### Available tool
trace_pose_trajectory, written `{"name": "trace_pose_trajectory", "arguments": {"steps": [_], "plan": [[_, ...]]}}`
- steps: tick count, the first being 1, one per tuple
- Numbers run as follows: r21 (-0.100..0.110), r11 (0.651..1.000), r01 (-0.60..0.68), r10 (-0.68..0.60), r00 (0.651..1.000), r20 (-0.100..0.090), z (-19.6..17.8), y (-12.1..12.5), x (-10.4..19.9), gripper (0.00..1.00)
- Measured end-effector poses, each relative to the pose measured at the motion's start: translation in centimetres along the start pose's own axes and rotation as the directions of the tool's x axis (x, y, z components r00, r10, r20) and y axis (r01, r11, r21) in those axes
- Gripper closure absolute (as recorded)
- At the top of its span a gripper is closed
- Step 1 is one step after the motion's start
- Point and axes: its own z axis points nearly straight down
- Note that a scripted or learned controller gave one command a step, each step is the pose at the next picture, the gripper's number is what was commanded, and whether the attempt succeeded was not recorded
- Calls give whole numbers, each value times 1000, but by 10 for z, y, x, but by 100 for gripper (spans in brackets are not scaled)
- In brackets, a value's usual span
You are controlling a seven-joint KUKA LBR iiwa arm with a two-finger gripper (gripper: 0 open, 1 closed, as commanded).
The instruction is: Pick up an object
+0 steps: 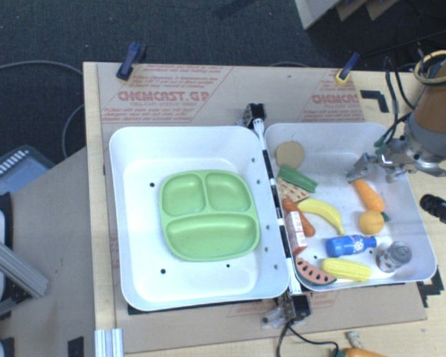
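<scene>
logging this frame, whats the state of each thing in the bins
green tray: flat, upright, left bin
banana: lying, right bin
carrot: lying beside gripper
blue bottle: on its side
corn: lying flat
watermelon slice: lying flat

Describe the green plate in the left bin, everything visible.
The green plate is a light green, matte, plastic-looking tray with rounded corners and three compartments: two smaller ones at the far side, one wide one at the near side, split by raised ridges. All three hold nothing. It lies flat, face up, slightly rotated, near the middle of the left bin, touching only the bin floor.
</scene>
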Motion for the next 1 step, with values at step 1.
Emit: {"name": "trace_pose_trajectory", "arguments": {"steps": [1], "plan": [[0,1000,4,-4,1000,-8,35,-22,3,0]]}}
